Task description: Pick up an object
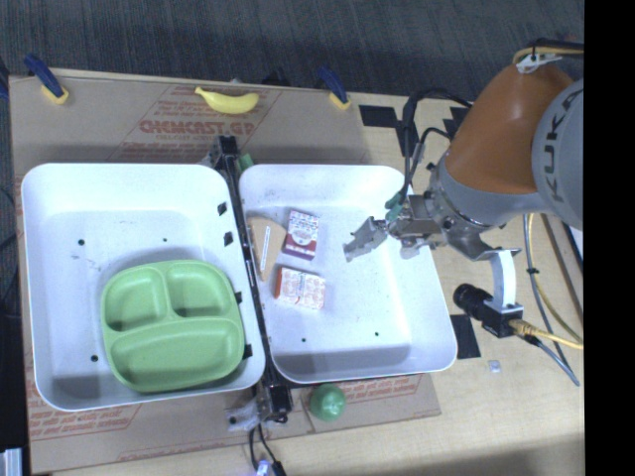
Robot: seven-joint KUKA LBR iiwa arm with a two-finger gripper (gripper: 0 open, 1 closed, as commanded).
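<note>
Two cartons in right bin [397, 350], left of frame centre: red carton [302, 234] upper, orange carton [300, 289] just below it, apart. Thin stick [265, 246] near bin's left wall. Red carton long axis runs roughly up-down in frame. Gripper [363, 239] sits right of red carton, near same height, over bare bin floor. Nothing between fingers; whether they stand open or closed you cannot tell. Judgement: your move goes leftward in frame, then down. Left bin [60, 191] holds green tray [174, 325].
</note>
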